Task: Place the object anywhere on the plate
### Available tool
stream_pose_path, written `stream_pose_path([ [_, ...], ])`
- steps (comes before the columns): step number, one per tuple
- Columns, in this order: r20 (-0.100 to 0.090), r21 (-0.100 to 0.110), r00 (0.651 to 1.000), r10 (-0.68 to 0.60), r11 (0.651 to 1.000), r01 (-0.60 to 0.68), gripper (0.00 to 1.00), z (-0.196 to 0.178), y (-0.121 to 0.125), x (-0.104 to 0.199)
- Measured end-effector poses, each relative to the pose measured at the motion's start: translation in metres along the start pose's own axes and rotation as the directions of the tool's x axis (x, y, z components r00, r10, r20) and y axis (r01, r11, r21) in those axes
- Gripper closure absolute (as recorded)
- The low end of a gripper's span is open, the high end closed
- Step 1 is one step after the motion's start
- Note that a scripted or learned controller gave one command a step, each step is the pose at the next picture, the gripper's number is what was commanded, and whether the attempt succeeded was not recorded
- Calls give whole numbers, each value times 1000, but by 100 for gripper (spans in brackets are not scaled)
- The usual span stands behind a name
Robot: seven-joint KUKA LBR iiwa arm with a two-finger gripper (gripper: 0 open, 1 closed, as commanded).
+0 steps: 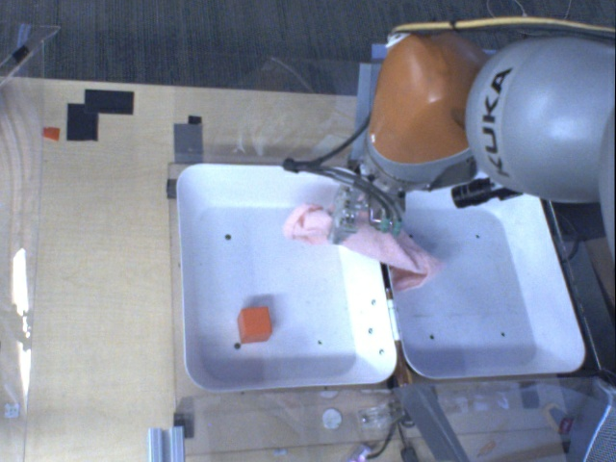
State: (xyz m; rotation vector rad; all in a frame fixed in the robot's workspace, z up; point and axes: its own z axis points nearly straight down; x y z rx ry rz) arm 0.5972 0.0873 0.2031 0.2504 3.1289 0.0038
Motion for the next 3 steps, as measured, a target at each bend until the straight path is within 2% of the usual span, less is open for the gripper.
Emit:
stream_pose_path([
  [1, 3, -1, 988, -157, 988, 157, 100, -10, 36, 19],
  [2, 1, -1, 987, -160, 987, 160, 100, -15, 75, 52],
  [3, 1, -1, 987, -159, 987, 159, 0, -15, 75, 52],
])
